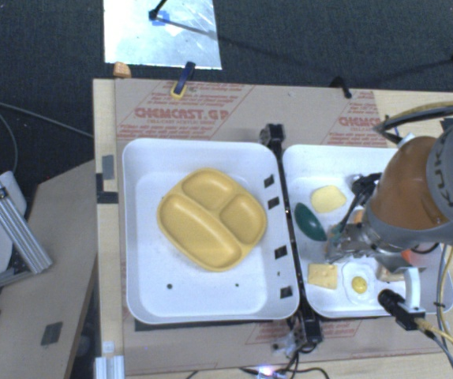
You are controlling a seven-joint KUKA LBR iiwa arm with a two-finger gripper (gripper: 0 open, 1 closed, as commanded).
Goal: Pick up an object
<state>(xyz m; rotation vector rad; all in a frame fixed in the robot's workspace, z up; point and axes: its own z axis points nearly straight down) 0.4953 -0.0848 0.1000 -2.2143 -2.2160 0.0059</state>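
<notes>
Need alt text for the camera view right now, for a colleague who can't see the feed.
The grey and orange arm reaches into the right bin, its gripper low among a green spoon, a yellow slice, a cheese-like square and a fried egg. The left bin holds a yellow divided plate.

The divided plate (212, 218) lies centred in the left bin (144, 290). In the right bin (305, 160), a spoon (311, 222) sits at nine o'clock, a cracker (323, 275) at seven, a fried egg (359, 279) at six.

A yellow divided plate (212, 218) fills the left bin (144, 290); the hand (338, 247) hangs over the right bin (297, 160).
</notes>
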